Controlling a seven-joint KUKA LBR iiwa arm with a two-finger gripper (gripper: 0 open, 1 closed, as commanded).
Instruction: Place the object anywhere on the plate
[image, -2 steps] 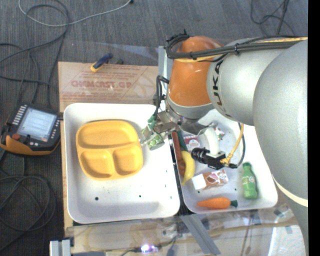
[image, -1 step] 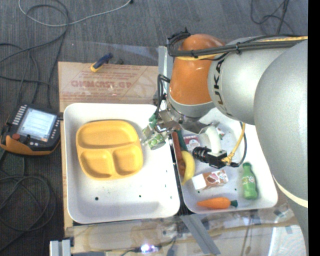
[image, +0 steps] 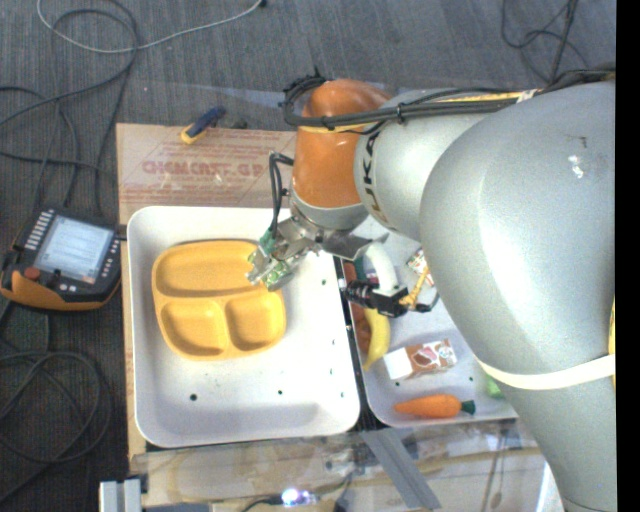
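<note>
A yellow plate with three compartments lies in the left white bin, towards its back left. My gripper hangs over the right rim of the plate's large upper compartment, reaching down from the orange-banded wrist. Small green and metallic parts show at its tip. I cannot make out whether anything is held there. The arm's grey body covers much of the right bin.
In the right bin lie a banana, a white and red packet, a carrot and a bit of something green. A cardboard sheet lies behind the left bin. A handheld control pendant sits left of the bench.
</note>
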